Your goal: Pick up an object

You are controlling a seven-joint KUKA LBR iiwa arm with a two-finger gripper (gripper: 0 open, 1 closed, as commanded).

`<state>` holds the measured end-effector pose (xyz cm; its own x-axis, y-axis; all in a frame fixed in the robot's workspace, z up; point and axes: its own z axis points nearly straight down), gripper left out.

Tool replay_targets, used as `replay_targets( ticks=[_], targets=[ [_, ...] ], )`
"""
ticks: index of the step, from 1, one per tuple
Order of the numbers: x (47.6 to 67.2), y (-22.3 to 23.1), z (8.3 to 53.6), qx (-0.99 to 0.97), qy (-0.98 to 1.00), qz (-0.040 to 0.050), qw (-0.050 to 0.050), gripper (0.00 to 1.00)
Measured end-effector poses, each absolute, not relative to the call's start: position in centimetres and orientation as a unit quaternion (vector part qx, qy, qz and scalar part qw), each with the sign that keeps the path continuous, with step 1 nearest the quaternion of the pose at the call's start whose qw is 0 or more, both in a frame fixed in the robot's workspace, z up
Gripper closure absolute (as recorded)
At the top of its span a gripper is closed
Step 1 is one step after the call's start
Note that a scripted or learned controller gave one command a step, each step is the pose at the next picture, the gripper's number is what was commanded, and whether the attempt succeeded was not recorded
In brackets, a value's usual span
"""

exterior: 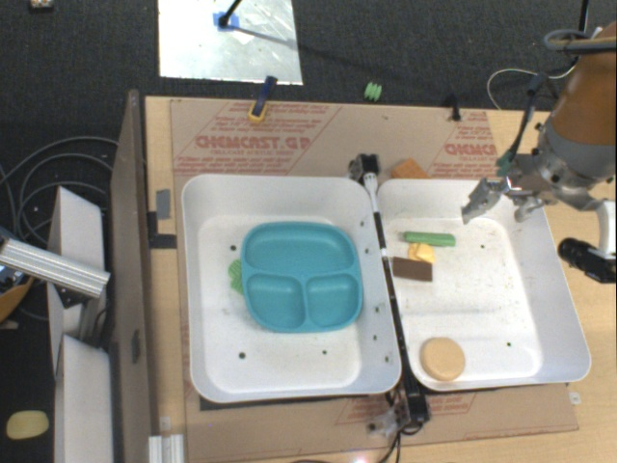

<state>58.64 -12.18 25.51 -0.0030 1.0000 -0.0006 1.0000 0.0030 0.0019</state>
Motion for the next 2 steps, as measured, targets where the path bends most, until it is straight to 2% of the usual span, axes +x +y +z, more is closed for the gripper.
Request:
replay_targets(
  ticks=[1, 2],
  targets=[
    [61.7, -10.5, 8.3, 0.705, 0.710, -0.0018, -0.003, 0.00],
    [66.4, -14.1, 8.1, 0.704, 0.710, -0.0091, -0.012, 0.00]
  ],
)
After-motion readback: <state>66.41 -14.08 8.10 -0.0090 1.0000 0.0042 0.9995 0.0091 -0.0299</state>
